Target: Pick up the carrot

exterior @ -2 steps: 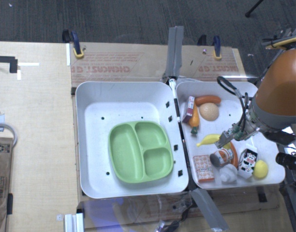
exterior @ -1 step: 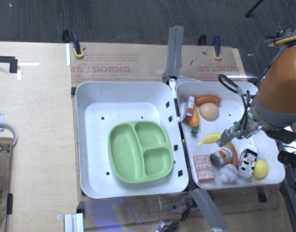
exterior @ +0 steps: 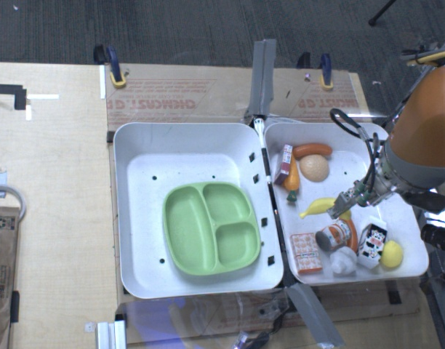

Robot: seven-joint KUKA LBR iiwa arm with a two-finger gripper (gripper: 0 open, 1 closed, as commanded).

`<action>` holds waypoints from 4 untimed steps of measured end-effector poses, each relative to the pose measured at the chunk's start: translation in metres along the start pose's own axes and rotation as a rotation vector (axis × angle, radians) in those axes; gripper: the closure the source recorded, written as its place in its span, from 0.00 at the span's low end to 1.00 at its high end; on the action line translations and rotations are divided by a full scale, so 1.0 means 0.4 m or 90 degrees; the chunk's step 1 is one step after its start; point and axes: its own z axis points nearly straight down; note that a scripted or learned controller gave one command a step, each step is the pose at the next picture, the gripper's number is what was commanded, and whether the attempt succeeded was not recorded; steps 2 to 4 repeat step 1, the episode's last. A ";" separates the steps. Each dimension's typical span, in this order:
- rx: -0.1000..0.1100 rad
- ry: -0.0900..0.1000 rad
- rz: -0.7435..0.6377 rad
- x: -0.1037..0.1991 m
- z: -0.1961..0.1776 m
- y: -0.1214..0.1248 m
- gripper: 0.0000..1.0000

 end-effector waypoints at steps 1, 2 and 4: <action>-0.001 0.002 -0.198 0.047 0.105 0.052 1.00; -0.001 0.002 -0.198 0.047 0.105 0.052 1.00; -0.001 0.002 -0.198 0.047 0.105 0.052 1.00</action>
